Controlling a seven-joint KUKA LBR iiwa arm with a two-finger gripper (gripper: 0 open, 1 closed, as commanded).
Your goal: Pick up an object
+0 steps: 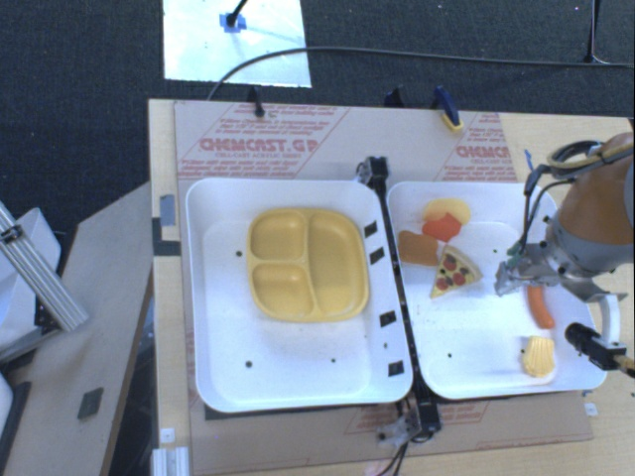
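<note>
In the right bin (466, 370) lie several toy foods: a pizza slice (454, 271), a brown bread piece (418, 249), a red-and-yellow piece (445, 219), an orange carrot-like stick (541, 306) and a yellow corn piece (538, 356). The arm comes in from the right, with its orange band above the wrist. My gripper (521, 278) hangs low over the right bin, just above the upper end of the orange stick and to the right of the pizza slice. Nothing shows between its fingers.
The left bin (223, 360) holds a yellow divided plate (303, 264). Black clips (385, 281) line the seam between the two bins. Cables run across the bench behind the bins. A metal frame (35, 271) stands at the far left.
</note>
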